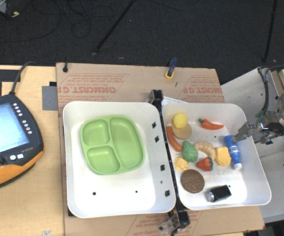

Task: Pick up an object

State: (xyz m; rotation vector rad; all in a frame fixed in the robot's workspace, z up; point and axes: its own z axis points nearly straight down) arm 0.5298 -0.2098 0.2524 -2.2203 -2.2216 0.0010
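As I look down from the fixed camera, these are my readings, biggest thing first.

Bench: cardboard sheet (132, 85) under 2 white bins side by side.
Left bin (78, 181): holds a green 3-compartment tray (113, 145), sitting toward the bin's upper middle.
Teach pendant (6, 139): at the far left, well apart from both bins, its screen lit.
Right bin (252, 181): holds all the toy food, crowded in its upper and middle part.
Arm (272, 124): I see its wrist end at the right edge, just outside the right bin's rim.
Gripper (243, 133): reaches over the right rim, near the blue bottle; I cannot tell how far the fingers are parted, and I see nothing between them.
Brown round disc (193, 181): low centre of the right bin.
Black block (219, 193): just right of the disc.
Blue bottle (233, 151): lying by the right wall, beside a yellow corn piece (222, 156).
Sausage (173, 139): along the left wall.
Lemon (180, 120): top left.
Red chili (211, 125): top, apart from the rest.
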